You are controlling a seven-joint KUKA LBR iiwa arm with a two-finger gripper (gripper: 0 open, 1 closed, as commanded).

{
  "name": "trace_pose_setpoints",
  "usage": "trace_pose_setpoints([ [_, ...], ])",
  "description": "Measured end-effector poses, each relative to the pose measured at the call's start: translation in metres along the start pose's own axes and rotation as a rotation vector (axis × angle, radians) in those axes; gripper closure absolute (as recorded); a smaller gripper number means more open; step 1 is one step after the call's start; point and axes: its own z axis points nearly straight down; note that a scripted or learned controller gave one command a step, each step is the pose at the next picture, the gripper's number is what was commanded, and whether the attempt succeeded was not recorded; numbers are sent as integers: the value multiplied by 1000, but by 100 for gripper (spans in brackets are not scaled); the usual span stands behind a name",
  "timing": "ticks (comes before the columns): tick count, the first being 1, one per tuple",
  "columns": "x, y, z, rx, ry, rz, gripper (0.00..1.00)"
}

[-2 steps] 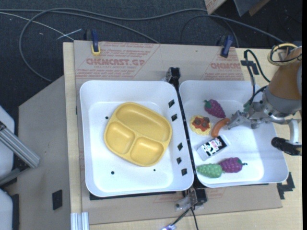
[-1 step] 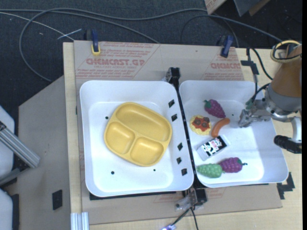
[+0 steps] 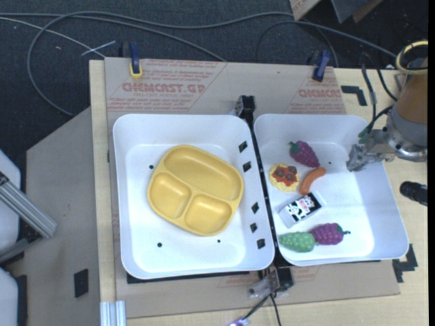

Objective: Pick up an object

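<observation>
- Hand (image 3: 358, 156) at the right bin's (image 3: 380, 246) far right edge, low over the white floor; whether it is spread or pressed together cannot be told, and nothing shows in it.
- Toy food lies left of the hand, in the same bin: purple grapes (image 3: 304, 153) farthest, then a small pizza (image 3: 284, 176) with a sausage (image 3: 312, 178) just beside it.
- A black-and-white carton (image 3: 300, 208) sits nearer, mid-bin.
- Green grapes (image 3: 297, 241) and a second purple bunch (image 3: 328, 233) lie side by side along the near wall.
- The left bin (image 3: 136, 250) holds a yellow divided plate (image 3: 195, 189).
- Both bins rest on the surface (image 3: 170, 80).
</observation>
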Motion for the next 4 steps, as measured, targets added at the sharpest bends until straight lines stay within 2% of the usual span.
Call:
trace_pose_setpoints([
  [1,-1,9,-63,-3,-1,-1,100],
  [2,-1,10,-105,-1,0,-1,100],
  [3,51,28,-98,4,3,-5,100],
  [4,114,34,-102,6,5,-7,100],
])
